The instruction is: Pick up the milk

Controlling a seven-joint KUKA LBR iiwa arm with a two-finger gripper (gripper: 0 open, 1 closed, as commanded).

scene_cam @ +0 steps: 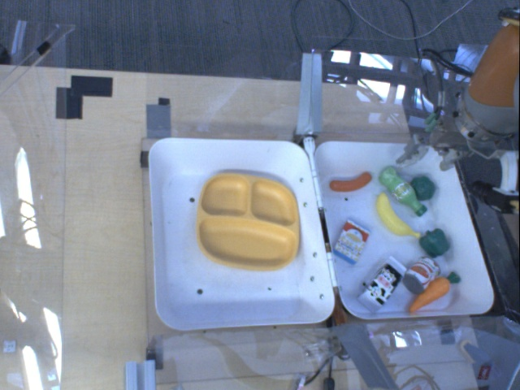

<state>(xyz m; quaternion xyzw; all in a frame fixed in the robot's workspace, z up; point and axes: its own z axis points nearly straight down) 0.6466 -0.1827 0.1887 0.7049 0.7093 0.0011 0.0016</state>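
Observation:
The milk is a small carton with black-and-white cow patches, lying in the front part of the right bin. My gripper hangs over the far right corner of that bin, well behind the milk and just above a green bottle. Its fingers are spread, with nothing between them. The grey arm with its orange band comes in from the upper right.
In the right bin lie a sausage, a banana, two broccoli pieces, an orange-and-blue carton, a can and a carrot close beside the milk. The left bin holds a yellow divided tray.

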